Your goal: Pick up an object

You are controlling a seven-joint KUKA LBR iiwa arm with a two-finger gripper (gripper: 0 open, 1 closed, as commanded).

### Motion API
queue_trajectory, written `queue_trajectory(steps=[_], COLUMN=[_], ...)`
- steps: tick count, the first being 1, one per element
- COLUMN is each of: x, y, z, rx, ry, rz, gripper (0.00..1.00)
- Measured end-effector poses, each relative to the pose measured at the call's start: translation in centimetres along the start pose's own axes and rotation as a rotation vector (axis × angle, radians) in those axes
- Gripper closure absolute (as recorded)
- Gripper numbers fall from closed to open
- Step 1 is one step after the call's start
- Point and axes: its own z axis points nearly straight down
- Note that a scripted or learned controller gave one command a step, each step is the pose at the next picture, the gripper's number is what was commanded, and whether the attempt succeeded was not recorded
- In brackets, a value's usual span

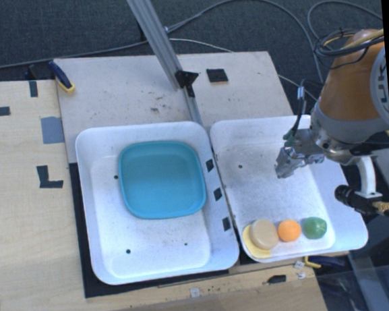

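Along the near edge of the right bin (251, 180) lie three small objects in a row: a tan round piece (263, 233) resting on a yellow one, an orange ball (289, 230) and a green ball (314, 227). My gripper (285, 168) hangs over the middle right of that bin, well above and behind the row, with nothing seen between its fingers. Whether the fingers stand apart is too small to tell.
The left bin (101, 214) holds a turquoise square plate (161, 178). A slanted metal pole (165, 49) rises behind the bins. Cables lie on the dark floor at the back right. A blue and yellow clamp (62, 76) sits at the bench's far left corner.
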Motion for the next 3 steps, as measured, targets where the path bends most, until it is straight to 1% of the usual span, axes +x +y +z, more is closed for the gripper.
queue_trajectory(steps=[1,2,3], x=[5.4,10.6,15.6], y=[0.4,0.3,-0.1], z=[-0.7,0.8,0.4], rx=[0.0,0.002,0.001], ry=[0.001,0.001,0.001], rz=[-0.005,-0.004,-0.005], gripper=[1.0,1.0,1.0])
